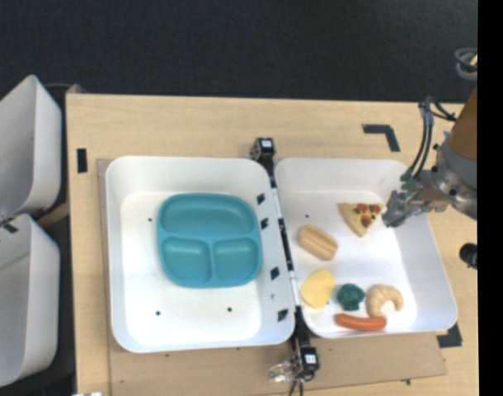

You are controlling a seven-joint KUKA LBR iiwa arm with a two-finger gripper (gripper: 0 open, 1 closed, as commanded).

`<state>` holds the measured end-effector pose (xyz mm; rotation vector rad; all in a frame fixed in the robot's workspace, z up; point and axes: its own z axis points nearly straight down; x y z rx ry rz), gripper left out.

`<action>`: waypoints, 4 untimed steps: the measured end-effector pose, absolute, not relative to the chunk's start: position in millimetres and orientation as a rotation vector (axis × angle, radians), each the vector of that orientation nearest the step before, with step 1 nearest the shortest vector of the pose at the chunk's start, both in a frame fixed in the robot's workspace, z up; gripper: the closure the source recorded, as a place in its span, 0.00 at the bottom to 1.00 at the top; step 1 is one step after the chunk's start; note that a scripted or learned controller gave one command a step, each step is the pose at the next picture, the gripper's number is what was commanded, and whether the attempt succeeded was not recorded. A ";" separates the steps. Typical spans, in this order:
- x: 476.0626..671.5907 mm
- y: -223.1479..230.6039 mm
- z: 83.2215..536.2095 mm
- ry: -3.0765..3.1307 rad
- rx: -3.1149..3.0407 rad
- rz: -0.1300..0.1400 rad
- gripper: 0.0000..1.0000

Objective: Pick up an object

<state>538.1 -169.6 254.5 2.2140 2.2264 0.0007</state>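
— Pale wooden bench [194,126], two shallow white bins; what's close?
— Your gripper [393,211] hovers just beside the triangular toy pizza slice [359,217] in the right-hand white bin [416,279]. Centre over it before descending; I cannot tell its opening.

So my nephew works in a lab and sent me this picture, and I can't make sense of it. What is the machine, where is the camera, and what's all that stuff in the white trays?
The camera is fixed above a workbench, looking down at a slant. From the right a robot arm reaches in; its grasping end, the pincer, hovers beside a toy pizza slice in the right bin. That bin also holds toy foods: a bread roll, a yellow piece, a green piece, a croissant and a sausage. The left bin holds a teal divided plate. Nothing shows held in the pincer.
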 end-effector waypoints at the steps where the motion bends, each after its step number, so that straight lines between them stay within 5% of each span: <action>1: 542.4 -115.3 247.2 2.227 2.214 0.002 1.00; 3: 551.4 -9.4 240.2 2.229 2.213 0.004 1.00; 4: 572.5 37.3 249.4 2.230 2.212 0.005 1.00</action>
